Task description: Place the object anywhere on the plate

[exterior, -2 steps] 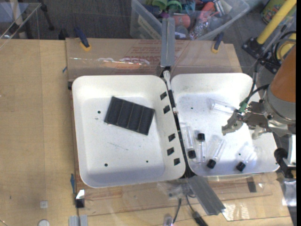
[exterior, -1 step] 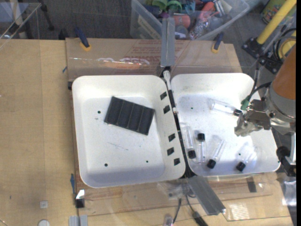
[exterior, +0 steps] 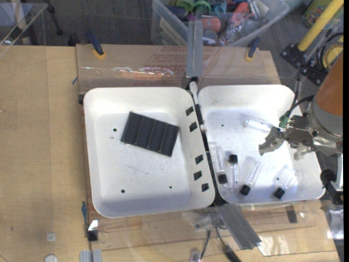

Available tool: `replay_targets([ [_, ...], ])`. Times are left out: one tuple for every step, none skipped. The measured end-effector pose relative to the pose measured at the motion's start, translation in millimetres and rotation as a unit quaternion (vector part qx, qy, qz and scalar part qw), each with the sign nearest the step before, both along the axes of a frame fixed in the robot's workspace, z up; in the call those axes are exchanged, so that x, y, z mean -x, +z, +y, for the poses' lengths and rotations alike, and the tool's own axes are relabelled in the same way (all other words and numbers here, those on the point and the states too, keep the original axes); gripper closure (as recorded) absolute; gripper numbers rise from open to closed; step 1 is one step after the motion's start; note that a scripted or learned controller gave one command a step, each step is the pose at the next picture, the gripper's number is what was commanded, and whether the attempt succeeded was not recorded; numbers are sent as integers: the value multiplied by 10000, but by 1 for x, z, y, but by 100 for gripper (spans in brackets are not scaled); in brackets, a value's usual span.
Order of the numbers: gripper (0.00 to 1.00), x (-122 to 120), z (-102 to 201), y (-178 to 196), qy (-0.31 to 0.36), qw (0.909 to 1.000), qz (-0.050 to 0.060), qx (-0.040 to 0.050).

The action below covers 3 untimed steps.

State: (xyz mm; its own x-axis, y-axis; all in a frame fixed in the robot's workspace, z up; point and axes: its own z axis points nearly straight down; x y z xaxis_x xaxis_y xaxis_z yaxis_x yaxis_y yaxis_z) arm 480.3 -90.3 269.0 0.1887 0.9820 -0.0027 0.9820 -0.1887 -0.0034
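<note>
A KUKA arm works above two white bins joined along a central divider (exterior: 196, 146). Nearest the camera, in the right bin (exterior: 305, 192) beside the divider, several clear plastic vials with black caps (exterior: 244, 180) lie scattered across the floor. Above them, further right of the divider, the gripper (exterior: 284, 143) hovers over the bin with its two fingers spread apart and nothing between them. Left of the divider, a dark ridged plate (exterior: 150, 134) lies flat and tilted in the left bin (exterior: 109, 201). Beyond the divider's far end stands a clear tub of colourful toys (exterior: 218, 7).
</note>
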Motion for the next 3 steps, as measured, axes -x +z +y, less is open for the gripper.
replay_targets([
  [100,0,0,9,5,10000,5,5],
  [0,0,0,9,6,10000,6,5],
  [0,0,0,9,6,10000,6,5],
])
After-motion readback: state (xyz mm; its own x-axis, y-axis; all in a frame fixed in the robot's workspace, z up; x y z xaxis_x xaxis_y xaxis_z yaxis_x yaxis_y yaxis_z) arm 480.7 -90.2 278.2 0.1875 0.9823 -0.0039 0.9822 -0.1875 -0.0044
